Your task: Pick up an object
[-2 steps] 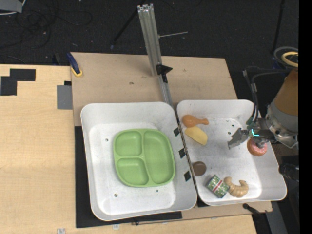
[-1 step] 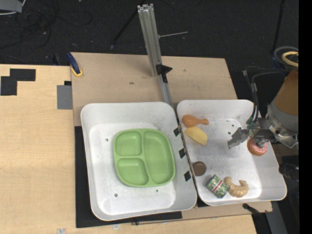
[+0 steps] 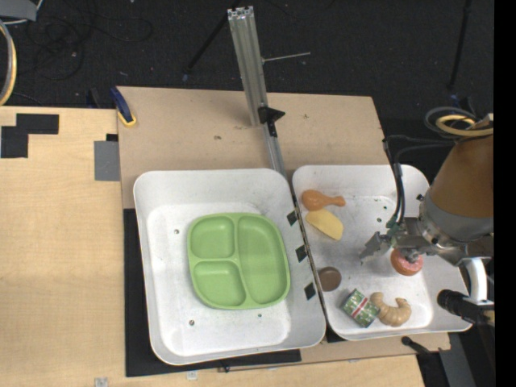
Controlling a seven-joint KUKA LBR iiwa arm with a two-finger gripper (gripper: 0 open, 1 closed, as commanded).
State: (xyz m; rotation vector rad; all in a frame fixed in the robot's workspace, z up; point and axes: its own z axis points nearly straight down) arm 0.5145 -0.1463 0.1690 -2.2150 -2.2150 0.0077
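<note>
In the right bin (image 3: 367, 180) lie several small items: an orange drumstick-shaped piece (image 3: 322, 200), a yellow wedge (image 3: 326, 225), a brown round disc (image 3: 328, 278), a green can (image 3: 358, 307) and a tan curled pastry (image 3: 394, 310). A red and white round object (image 3: 407, 263) sits toward the bin's right side. My gripper (image 3: 391, 248) hangs low over the bin's right half, right beside and partly over the red and white object. The wrist hides part of that object, and I cannot make out whether anything is held.
The left bin (image 3: 161, 216) holds a green divided plate (image 3: 239, 260). A metal post (image 3: 248, 63) rises behind the bins. The arm's bulky grey and orange body (image 3: 463, 192) covers the right bin's far right edge. Black clips (image 3: 300, 252) line the seam between the bins.
</note>
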